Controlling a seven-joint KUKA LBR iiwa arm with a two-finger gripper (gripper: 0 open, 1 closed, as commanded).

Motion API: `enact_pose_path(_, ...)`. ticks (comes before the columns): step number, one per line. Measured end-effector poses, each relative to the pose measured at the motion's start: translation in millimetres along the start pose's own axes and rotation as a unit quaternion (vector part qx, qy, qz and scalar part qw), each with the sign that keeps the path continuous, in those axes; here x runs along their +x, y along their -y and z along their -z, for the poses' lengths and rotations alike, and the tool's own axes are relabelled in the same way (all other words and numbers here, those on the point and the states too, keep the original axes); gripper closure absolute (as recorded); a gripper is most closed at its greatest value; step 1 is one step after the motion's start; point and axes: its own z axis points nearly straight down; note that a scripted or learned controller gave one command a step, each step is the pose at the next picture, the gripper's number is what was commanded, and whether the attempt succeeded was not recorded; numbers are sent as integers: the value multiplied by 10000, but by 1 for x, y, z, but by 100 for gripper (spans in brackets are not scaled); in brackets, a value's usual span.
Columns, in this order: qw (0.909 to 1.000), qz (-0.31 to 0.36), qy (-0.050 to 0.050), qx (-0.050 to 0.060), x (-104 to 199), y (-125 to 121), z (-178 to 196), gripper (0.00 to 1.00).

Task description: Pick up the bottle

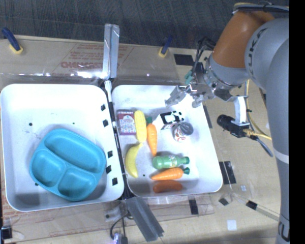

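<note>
The green bottle (169, 161) lies on its side in the right bin (208, 151), near the front, cap pointing right. My gripper (185, 99) hangs over the back of that bin, well behind the bottle and apart from it. Its two fingers (173, 96) are spread open with nothing between them.
Around the bottle lie an orange carrot (168, 174) just in front, another carrot (152, 139), two bananas (132, 159), a red-and-white packet (125, 122) and a small can (182, 131). The left bin (20, 100) bears a blue divided tray (67, 162).
</note>
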Motion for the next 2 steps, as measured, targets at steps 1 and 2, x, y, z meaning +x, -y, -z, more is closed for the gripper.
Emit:
enact_pose_path(1, 9992, 357, 66, -185, -27, 35, -107, 0)
enact_pose_path(2, 9990, 159, 149, -379, 23, 90, -117, 0)
